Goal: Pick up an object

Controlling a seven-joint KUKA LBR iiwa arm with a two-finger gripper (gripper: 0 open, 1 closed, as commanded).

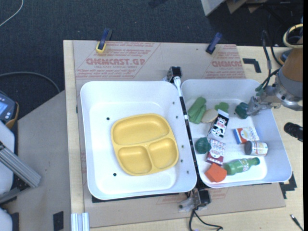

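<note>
The right bin [279,129] holds several small objects. Among them are a dark teal lump [241,111], a black-and-white carton [220,125], a green bottle [243,165], a small can [256,148], a red-and-blue box [245,134] and an orange block [216,173]. My gripper [251,107] reaches in from the right, low over the bin's far right part. Its tip is right against the teal lump. I cannot make out whether the lump is held or merely touched.
A yellow divided plate [144,143] lies in the left bin [96,129]. Green pieces [197,109], a beige piece [209,115], a teal ball [202,144] and a red packet [216,152] crowd the right bin's left half. Clamps [102,41] hold the board's far edge.
</note>
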